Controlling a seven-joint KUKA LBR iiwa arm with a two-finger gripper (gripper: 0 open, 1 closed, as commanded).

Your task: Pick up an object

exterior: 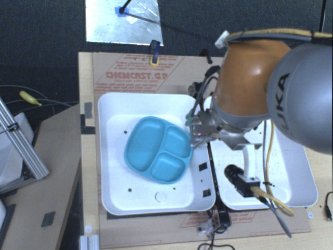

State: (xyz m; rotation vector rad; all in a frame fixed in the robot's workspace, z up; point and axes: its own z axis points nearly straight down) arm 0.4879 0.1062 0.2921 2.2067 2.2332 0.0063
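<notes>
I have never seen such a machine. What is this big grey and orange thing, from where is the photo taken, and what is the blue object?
It is a robot arm, grey with an orange band, reaching in from the right. One fixed camera above the bench looks down at a slant. Two shallow white bins sit side by side: the left bin and the right bin. A blue divided plate with three compartments lies in the left bin. The arm's gripper is at the plate's right edge; the arm's wrist covers it, so I cannot tell whether it holds anything.
</notes>
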